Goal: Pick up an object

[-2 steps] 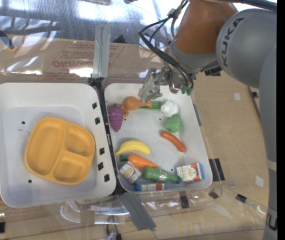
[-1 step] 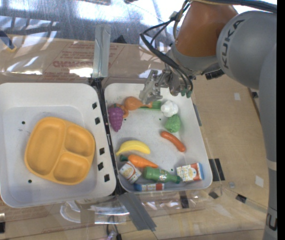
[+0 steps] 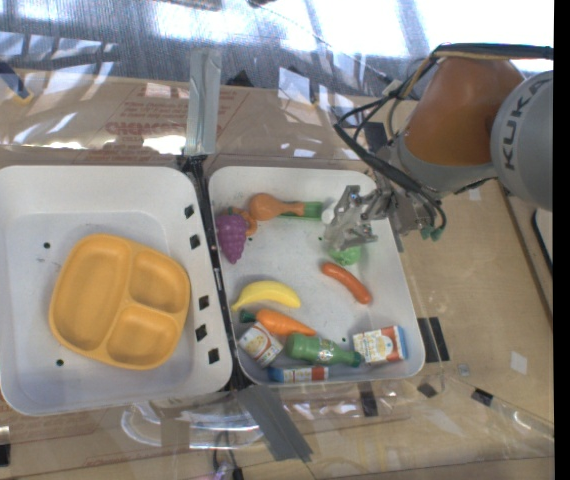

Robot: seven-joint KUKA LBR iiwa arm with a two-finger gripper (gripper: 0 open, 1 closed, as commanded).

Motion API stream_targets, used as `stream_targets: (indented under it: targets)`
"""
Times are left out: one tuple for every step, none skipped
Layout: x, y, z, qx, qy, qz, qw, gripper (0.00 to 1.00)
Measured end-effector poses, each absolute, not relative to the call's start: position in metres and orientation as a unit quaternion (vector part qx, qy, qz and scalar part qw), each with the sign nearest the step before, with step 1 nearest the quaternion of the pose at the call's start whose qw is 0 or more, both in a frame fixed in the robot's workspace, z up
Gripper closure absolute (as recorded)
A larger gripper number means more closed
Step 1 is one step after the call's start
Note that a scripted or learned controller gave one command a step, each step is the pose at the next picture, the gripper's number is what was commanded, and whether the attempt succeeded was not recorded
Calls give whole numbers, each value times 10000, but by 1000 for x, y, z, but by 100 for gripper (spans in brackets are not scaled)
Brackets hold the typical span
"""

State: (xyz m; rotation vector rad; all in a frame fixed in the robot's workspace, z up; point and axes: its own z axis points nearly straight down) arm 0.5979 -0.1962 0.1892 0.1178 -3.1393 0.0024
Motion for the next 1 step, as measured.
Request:
stream_targets:
  targets:
    - [629,-171,190,520,-9986,1,-20,100]
